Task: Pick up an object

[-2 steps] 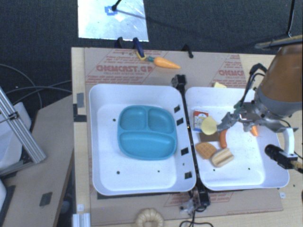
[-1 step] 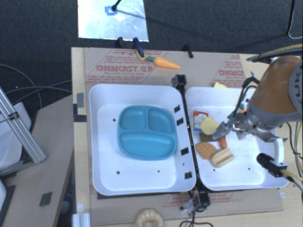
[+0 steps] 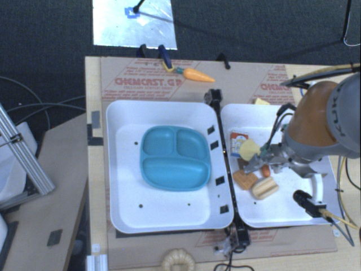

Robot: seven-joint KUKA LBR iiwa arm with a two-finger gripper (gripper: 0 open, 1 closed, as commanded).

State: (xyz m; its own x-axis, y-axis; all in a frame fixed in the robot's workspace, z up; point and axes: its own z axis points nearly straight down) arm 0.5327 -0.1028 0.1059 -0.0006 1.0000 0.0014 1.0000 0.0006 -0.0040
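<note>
Camera view: at 6 o'clock of the frame, nearest the camera, a pale ring-shaped item (image 3: 177, 259) lies at the bench edge. Beyond it stand the two bins on a cardboard sheet (image 3: 141, 82). The left bin (image 3: 127, 202) holds a blue divided plate (image 3: 175, 157) at its centre. The right bin (image 3: 271, 213) stands just beside it at 3 o'clock.

Contents of the right bin, near to far:
- A bread roll (image 3: 265, 188) lies at 7 o'clock of the bin centre.
- A brown toast slice (image 3: 244, 179) lies at 10 o'clock of the roll, touching it.
- A small orange piece (image 3: 265, 171) lies at 12 o'clock of the roll, directly at the gripper tip.
- A yellow round piece (image 3: 250, 149) lies at 10 o'clock of the gripper.
- A small carton (image 3: 239, 137) lies at 11 o'clock of the yellow round piece, touching it.

The arm (image 3: 307, 145) enters from 3 o'clock. The gripper (image 3: 263, 161) is low over the cluster, between the yellow round piece and the bread roll. Whether the gripper is open or closed cannot be told.

A yellow scrap (image 3: 260, 101) lies at the far rim of the right bin. Farther, a toy carrot (image 3: 194, 75) lies on the cardboard sheet at 12 o'clock of the left bin. Farthest, a reflective sheet (image 3: 134, 21) lies on the dark floor
</note>
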